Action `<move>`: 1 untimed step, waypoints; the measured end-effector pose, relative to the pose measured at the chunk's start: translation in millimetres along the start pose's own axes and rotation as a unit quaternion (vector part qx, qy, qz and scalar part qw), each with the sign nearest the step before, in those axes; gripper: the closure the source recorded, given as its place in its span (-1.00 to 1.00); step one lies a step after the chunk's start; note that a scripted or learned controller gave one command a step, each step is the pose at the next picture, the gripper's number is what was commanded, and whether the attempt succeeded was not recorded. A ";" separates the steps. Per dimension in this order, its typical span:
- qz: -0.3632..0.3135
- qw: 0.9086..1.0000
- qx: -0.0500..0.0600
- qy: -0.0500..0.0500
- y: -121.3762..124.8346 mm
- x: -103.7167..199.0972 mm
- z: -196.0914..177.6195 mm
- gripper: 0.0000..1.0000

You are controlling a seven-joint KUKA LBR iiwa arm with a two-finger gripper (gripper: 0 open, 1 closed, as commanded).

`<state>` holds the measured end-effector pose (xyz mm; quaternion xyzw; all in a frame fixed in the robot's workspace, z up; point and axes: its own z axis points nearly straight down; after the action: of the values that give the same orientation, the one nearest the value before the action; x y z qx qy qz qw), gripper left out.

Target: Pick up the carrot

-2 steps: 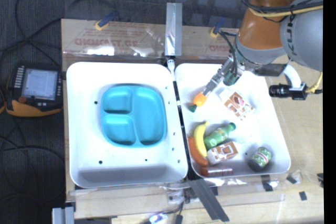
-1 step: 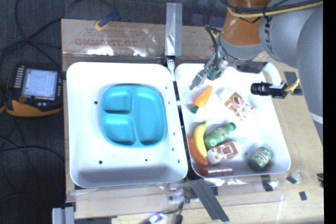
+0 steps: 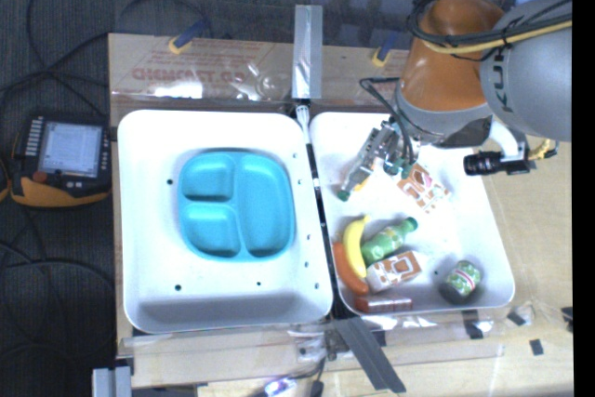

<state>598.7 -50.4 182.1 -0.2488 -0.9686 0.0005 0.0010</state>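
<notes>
carrot (image 3: pixel 350 271): lying near-left of the gripper (image 3: pixel 358 177), long axis running near to far
fingers: cannot tell whether apart

even, bright overhead light; white bins (image 3: pixel 130 228) glare slightly, shadows soft, detail a little blurred.

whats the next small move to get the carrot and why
Probably bring the gripper toward the bin's near-left corner and over the carrot. The gripper sits in the right bin's upper part, apart from the carrot, which lies against the left wall beside the banana.
</notes>
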 end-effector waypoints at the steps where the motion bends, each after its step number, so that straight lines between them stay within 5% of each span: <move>1: 0.000 1.000 0.000 0.000 0.4 0.2 0.1 -1.00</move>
<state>598.7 -49.9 182.0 -0.2484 -0.9687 0.0000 0.0011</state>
